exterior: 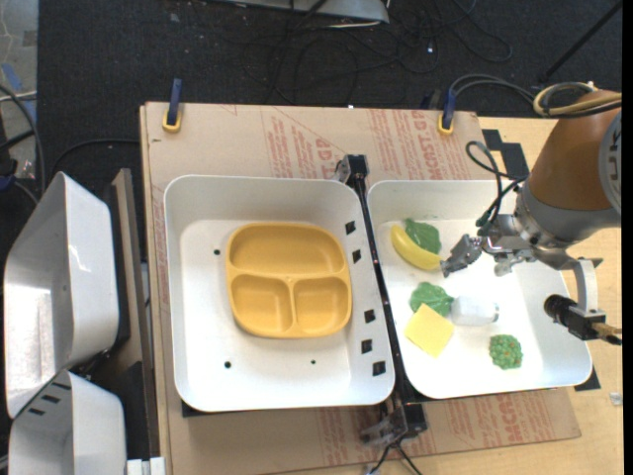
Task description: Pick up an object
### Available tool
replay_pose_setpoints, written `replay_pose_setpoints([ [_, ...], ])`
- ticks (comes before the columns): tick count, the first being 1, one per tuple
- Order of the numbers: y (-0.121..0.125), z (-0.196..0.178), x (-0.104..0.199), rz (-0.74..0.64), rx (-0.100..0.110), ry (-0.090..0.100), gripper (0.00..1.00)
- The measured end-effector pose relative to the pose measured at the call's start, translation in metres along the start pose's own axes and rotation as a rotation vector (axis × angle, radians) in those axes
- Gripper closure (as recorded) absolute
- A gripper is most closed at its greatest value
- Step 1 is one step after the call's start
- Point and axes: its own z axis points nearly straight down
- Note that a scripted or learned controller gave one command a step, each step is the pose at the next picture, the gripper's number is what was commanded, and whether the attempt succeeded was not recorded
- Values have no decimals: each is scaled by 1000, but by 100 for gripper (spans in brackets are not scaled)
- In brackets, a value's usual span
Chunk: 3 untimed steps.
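Approaching: gripper (463, 256) hovering over right bin's (569, 376) middle, jaw state impossible to tell, next needing descent onto banana (413, 252).

Probably lab (clamped cardboard (297, 132), cables (326, 38))

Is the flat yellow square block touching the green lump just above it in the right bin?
Touching. The camera view shows the flat yellow square block with its top corner overlapping the green lump, no white floor between them.
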Motion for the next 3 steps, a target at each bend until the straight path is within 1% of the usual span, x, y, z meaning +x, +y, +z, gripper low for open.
replay_pose_setpoints([
  [1, -3, 63, 2, 0, 0, 1, 0],
  [2, -3, 76, 2, 0, -2, 0, 0],
  [3, -2, 65, 3, 1, -5, 0, 100],
])
